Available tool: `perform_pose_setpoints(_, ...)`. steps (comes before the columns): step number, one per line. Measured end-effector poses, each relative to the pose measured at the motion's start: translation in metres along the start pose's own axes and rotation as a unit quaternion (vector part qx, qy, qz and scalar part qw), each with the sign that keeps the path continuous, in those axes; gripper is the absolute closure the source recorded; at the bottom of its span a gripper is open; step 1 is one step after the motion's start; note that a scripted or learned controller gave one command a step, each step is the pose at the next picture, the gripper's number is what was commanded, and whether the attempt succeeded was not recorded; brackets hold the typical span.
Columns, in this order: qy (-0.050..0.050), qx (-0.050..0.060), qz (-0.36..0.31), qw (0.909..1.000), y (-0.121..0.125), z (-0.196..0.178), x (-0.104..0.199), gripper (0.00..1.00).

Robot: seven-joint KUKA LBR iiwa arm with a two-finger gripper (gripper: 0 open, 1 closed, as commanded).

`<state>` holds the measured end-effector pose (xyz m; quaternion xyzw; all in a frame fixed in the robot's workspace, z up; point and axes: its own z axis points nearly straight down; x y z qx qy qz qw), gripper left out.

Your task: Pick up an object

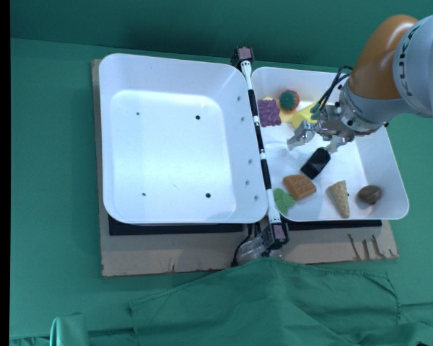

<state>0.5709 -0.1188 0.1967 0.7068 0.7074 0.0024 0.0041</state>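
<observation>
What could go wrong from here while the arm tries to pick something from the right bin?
The end effector hangs close to the yellow piece and holds nothing; descending, it may push that piece aside. The purple block and red-green toy crowd nearby, so a grasp could catch two.

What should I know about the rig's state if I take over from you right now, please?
Gripper: open, nothing between its fingers, low over the middle of the right bin.
Things: all lie in the right bin. At the far end are the purple waffle piece, red-and-green ball and yellow piece. At the near end are the orange cracker, green piece, cone and brown lump.
Done: nothing picked up yet.
Left: close on one thing and lift it clear.
</observation>
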Motion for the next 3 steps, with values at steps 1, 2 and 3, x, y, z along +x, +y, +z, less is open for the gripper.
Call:
perform_pose_setpoints(1, 0.000, 0.002, 0.001, 1.0000, 0.097, 0.013, -0.004, 0.00)
perform_pose_setpoints(2, 0.000, 0.000, 0.002, 1.0000, 0.095, 0.012, -0.005, 0.00)
perform_pose_setpoints(3, 0.000, 0.008, 0.003, 1.0000, 0.093, 0.000, -0.007, 1.00)
